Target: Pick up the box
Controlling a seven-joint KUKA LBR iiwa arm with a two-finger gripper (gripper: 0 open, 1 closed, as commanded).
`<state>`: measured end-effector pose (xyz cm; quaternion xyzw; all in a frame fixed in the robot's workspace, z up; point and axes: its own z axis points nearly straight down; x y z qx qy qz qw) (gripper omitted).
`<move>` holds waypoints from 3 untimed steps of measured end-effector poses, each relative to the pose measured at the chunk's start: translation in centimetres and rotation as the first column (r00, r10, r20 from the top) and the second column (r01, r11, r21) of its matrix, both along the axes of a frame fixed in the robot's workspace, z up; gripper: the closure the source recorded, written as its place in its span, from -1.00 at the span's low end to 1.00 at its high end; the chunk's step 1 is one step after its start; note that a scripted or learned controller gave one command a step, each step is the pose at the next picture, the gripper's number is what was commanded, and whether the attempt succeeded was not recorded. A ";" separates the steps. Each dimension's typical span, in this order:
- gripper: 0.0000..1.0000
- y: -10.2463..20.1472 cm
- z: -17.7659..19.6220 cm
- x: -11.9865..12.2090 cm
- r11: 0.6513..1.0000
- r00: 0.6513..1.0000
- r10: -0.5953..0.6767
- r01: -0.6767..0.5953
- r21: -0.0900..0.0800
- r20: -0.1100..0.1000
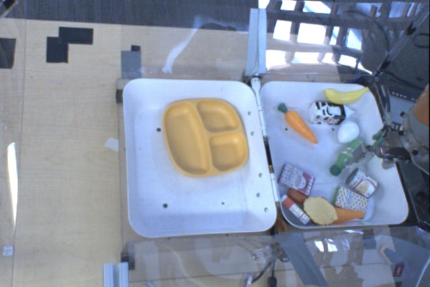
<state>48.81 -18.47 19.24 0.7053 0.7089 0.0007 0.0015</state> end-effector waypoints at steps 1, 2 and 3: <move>-1.00 4.1 -7.8 0.1 0.999 0.999 0.044 -0.044 0.000 0.004; -1.00 8.5 -9.8 4.7 0.999 0.998 0.052 -0.052 -0.008 0.022; -1.00 9.4 -9.8 5.2 0.998 0.997 0.070 -0.070 -0.009 0.023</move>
